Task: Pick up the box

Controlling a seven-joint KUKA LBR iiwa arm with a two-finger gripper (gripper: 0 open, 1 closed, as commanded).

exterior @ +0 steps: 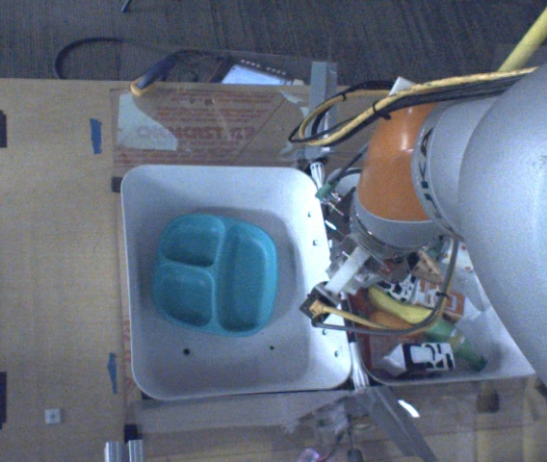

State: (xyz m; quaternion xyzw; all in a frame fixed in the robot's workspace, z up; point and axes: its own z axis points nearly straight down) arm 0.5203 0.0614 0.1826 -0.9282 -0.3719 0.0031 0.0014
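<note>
Tan bench top [42, 287] takes up the most room, with black corner marks and a few bits of blue tape on it. Next biggest is the grey arm [514, 191], coming in from the right with its orange band sitting right over the right bin [503, 345] and covering most of it. The left bin [158, 186] is white and has a teal divided plate [218, 272] lying flat roughly in the middle. A printed cardboard sheet [206, 123] lies just behind that bin.

The gripper [375, 279] hangs low over the right bin's near-left part, close to the wall the two bins share. Honestly can't tell if it's spread or pinched, since the wrist blocks the view.

Poking out from under it: a yellow banana [399, 306], and touching that, what looks like the box [450, 304], reddish-brown with pale print and half hidden. In front of those lies a black-and-white package [428, 356] with a green end.
</note>
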